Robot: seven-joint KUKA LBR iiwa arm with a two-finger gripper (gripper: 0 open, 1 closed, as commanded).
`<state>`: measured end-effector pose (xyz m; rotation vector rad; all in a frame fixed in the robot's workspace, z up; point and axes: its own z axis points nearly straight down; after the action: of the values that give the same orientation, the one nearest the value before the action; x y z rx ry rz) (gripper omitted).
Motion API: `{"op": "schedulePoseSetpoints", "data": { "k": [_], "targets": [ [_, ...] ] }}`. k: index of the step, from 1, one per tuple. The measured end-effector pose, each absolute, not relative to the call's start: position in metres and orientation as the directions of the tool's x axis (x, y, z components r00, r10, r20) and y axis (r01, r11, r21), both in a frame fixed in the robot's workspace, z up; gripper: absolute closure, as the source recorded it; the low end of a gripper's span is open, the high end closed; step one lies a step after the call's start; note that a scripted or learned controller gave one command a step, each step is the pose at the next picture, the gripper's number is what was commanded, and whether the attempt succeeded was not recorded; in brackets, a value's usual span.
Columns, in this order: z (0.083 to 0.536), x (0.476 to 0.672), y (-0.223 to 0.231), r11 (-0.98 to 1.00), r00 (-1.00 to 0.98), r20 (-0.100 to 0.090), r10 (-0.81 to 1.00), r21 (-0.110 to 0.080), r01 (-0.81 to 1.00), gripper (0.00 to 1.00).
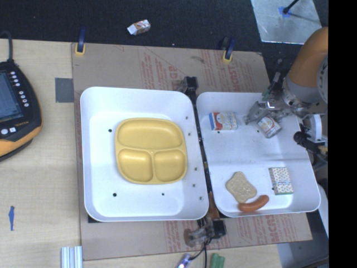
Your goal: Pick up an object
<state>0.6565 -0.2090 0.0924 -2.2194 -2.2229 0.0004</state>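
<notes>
hand [266,115] is hovering at the right bin's [301,166] upper right, grip unclear | small can [269,126] is lying beneath it | carton [223,120], bread [241,186], sausage [254,205] are lying nearby

The arm [312,60] is cut off at the right, so that its orange band and wrist appear in part. The gripper [266,113] is small and blurred over the right bin [223,166]; the object beneath it [270,126] is too indistinct to identify, and contact cannot be judged. The handheld controller [14,113] is cropped by the left edge. The printing on the small carton [223,120] and on the patterned packet [280,180] is illegible. The crumpled item [139,27] on the dark floor cannot be identified.
</notes>
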Motion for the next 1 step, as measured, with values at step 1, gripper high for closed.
{"op": "schedulePoseSetpoints", "data": {
  "k": [1],
  "targets": [
    [0.0921,0.6537,-0.211,0.002,-0.002,0.001,1.0,-0.003,1.0,0.0]
  ]
}}
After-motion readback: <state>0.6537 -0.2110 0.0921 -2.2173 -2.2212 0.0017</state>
